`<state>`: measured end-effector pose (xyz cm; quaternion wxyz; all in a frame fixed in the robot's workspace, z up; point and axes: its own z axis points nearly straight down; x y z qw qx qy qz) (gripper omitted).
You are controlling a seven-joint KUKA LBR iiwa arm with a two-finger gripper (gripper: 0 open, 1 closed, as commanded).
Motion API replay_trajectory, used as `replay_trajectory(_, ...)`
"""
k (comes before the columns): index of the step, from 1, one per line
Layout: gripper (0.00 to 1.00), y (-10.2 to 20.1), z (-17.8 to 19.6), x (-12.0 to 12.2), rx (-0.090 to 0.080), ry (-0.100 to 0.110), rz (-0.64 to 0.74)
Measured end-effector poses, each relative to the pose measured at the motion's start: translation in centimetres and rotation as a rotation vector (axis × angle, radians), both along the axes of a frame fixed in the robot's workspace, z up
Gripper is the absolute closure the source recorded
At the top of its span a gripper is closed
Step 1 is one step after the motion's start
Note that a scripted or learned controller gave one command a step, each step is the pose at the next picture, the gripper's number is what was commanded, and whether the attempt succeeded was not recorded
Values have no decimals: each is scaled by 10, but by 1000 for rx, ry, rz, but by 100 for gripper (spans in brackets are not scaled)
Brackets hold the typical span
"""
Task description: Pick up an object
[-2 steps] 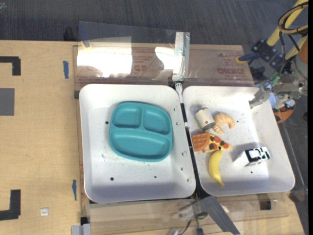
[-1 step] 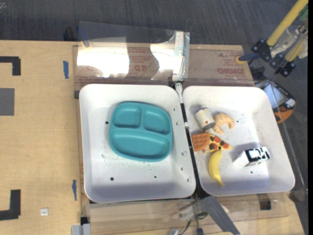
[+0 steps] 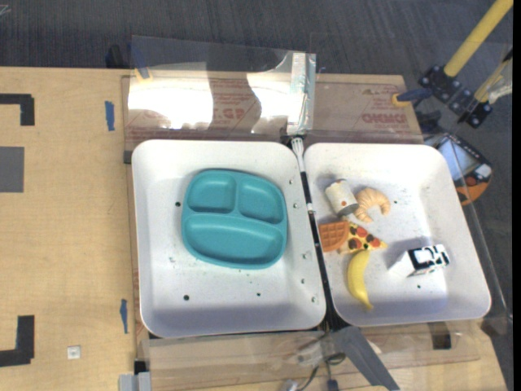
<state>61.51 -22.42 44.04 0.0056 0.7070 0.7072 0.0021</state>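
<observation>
The two bins sit side by side, and their inner rims meet along the middle of the bench. The left bin point(image 3: 155, 292) holds one teal plate point(image 3: 236, 218) with three compartments (nothing lies in them). It sits near the middle, with a bare white margin all around it, widest on the near side. The right bin point(image 3: 468, 300) holds all the small things, and they gather in its left half near the shared rim. A white cylinder point(image 3: 339, 195) lies beside a croissant point(image 3: 373, 202). Just below them, a waffle point(image 3: 333, 236) touches a pizza slice point(image 3: 363, 239). A banana point(image 3: 358, 277) lies below these, its far end by the pizza slice and its near end toward the front rim. A small white and black thing point(image 3: 427, 258) (I cannot tell what it is) sits apart on the right. The far strip and the front right corner of this bin are bare floor. I cannot tell whether the gripper is released or clenched, nor how it stands to these things.
</observation>
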Motion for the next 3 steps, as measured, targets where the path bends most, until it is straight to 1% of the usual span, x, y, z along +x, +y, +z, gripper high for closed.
replay_trajectory(1, 0, 193, -5, 5, 8, 12, 10)
replay_trajectory(2, 0, 108, -4, -25, 3, 11, -6)
replay_trajectory(3, 0, 45, -4, -65, 4, 11, -5)
